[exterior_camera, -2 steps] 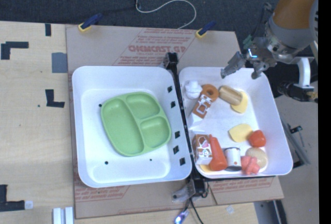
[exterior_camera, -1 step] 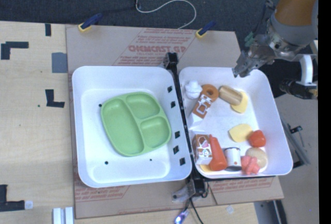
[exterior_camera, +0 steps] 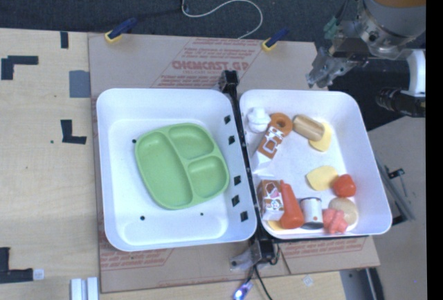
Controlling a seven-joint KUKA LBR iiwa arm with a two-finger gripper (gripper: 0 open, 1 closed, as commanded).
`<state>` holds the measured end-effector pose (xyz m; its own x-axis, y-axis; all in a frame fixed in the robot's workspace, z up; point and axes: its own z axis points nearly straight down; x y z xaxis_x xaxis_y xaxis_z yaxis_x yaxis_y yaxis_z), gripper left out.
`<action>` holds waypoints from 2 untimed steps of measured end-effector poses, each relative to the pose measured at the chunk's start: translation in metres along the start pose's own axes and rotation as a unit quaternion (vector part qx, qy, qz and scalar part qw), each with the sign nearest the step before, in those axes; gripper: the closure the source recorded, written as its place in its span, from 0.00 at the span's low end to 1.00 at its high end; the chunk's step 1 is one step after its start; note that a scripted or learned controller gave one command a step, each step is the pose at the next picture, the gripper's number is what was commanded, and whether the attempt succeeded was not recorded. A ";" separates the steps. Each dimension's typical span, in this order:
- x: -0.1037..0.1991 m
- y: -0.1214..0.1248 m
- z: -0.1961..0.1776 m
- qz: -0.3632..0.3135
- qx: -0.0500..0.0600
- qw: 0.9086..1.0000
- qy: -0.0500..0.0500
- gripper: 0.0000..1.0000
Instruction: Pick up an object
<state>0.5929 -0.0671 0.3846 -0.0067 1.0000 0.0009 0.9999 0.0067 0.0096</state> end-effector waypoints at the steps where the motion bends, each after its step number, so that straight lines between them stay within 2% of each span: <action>1: 0.029 -0.058 0.042 0.002 0.008 1.000 0.000 1.00; 2: 0.094 -0.110 -0.028 0.000 0.005 1.000 0.000 1.00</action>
